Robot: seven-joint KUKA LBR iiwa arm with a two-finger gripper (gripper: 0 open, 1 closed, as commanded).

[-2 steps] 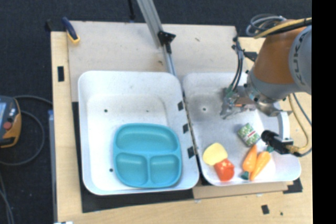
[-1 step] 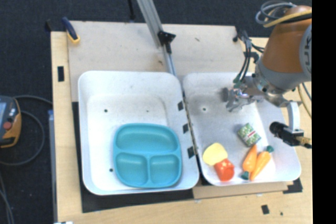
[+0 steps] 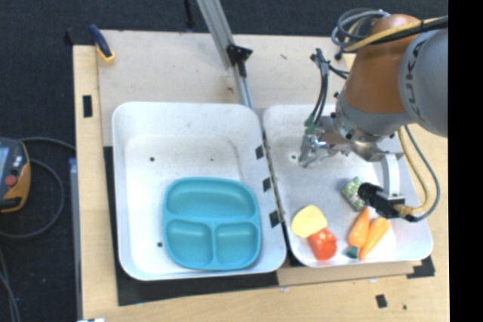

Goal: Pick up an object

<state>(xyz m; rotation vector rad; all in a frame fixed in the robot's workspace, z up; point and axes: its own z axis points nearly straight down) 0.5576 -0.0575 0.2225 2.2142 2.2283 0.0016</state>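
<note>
The gripper (image 3: 311, 153) hangs low over the far half of the right bin (image 3: 287, 124), close to that bin's left wall; I cannot tell how it is set, as the metal there is too small and jumbled to read, and nothing shows in it. Every candidate lies toward the bin's near edge from it. Nearest, to my eye, is the yellow piece (image 3: 309, 220) with the red piece (image 3: 322, 243) touching it on the near side, both close to the near-left corner. Off toward the near-right corner lie the carrots (image 3: 367, 232), side by side, their long axes slanting from the near edge up and away to the right. Just beyond them sits a small green-and-white thing (image 3: 352, 191) beside a black cable end. Count: one yellow, one red, two carrots, one green. The left bin (image 3: 143, 124) holds one blue divided tray (image 3: 212, 223), against its near edge
</note>
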